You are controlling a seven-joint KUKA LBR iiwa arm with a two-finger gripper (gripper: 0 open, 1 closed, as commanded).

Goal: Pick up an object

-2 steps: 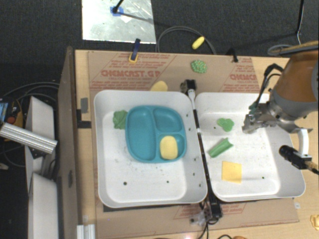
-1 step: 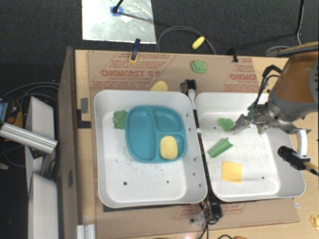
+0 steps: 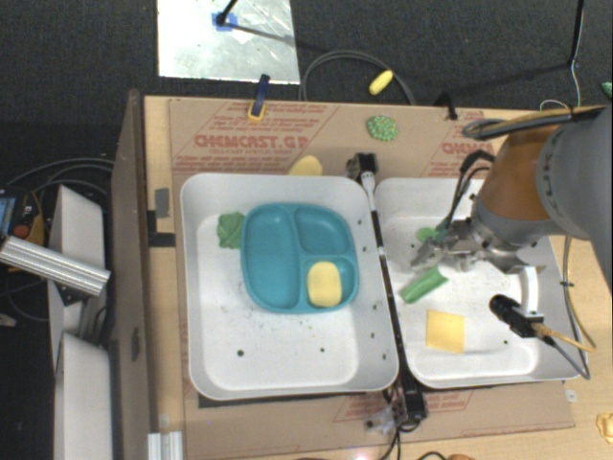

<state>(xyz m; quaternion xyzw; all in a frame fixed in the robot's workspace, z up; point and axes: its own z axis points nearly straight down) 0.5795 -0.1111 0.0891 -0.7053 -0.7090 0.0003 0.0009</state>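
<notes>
Arm [image 3: 536,175] reaching low into right bin [image 3: 479,357].

Arm coming in from the right, grey body bulking large at the frame's edge, orange band showing just above the wrist. The wrist angles down and to the left, low in the view. The gripper [image 3: 428,250] points leftward, its dark metal tip spread into thin prongs, too small and blurred to read further.
</notes>
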